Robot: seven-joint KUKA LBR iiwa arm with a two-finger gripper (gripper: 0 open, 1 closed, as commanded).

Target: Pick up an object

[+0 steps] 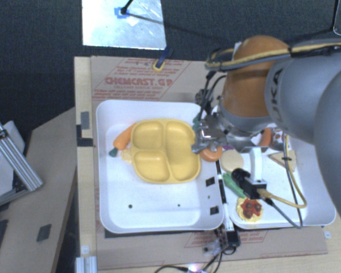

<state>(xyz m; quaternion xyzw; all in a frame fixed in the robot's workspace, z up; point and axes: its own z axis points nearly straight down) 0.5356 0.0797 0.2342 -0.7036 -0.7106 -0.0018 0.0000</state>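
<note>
**A:** Where was your end effector (206,141)?

**B:** It hung low over the wall between the two bins. You couldn't tell if it was open or closed, because the arm hid too much of it.

**A:** What was nearest to it?

**B:** A small orange piece (212,152), right under it, at the near edge of the right bin (315,212). The yellow plate (162,151) sat just beside it to the left, its edge almost touching.

**A:** And the carrot (123,137)?

**B:** On the far side of the plate, well apart from your end effector. It lay slanted, with its leafy end low and to the left.

**A:** What was in the bins?

**B:** The left bin (153,212) held the plate and the carrot. The right bin held the orange piece, a tan disc (232,161), a green piece (234,182) and a yellow piece with red spots (250,208).
</note>
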